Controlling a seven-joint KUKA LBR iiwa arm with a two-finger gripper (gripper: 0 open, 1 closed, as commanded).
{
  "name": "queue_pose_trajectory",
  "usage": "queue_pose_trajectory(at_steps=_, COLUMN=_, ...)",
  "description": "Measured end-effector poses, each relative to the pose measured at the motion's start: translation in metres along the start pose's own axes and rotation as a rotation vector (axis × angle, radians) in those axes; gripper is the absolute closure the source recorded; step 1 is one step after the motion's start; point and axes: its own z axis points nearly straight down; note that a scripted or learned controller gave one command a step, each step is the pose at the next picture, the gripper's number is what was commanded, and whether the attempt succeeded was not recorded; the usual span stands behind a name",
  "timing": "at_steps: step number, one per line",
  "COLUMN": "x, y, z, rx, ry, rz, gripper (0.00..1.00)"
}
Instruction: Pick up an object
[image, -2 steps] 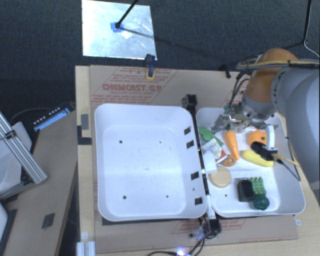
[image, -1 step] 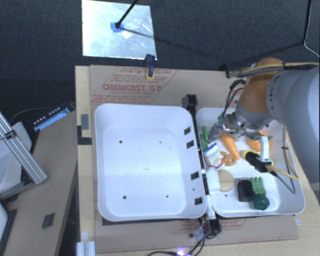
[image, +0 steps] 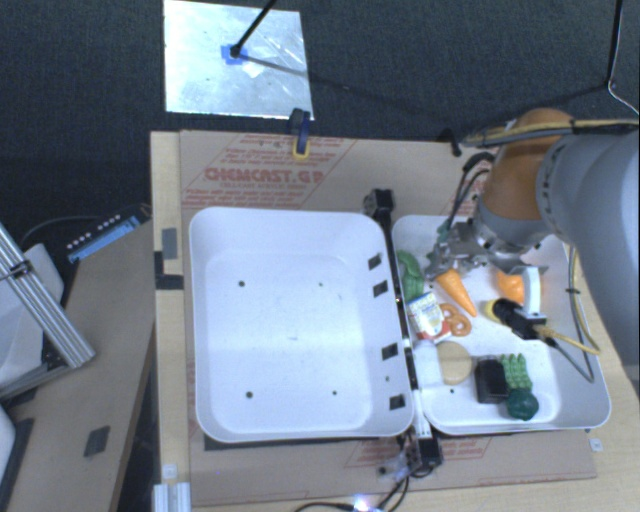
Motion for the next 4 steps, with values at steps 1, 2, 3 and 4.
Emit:
queue_pose_trajectory(at_steps=1, x=0.009, y=-0.022, z=0.012, rx=0.004, ry=0.001, rz=0.002, gripper=1.00)
queue_pose_trajectory(at_steps=2, x=-0.006, y=-0.060, z=-0.028, rx=0.006, ry=0.002, rz=0.003, gripper=1.00)
queue_pose_trajectory(at_steps=3, x=0.034, y=-0.006, z=-0.092, rx=-0.004, ry=0.001, rz=-0.006, gripper=1.00)
queue_pose_trajectory(at_steps=4, x=0.095, y=-0.012, z=-0.088, rx=0.004, ry=0.003, rz=-0.006, gripper=1.00)
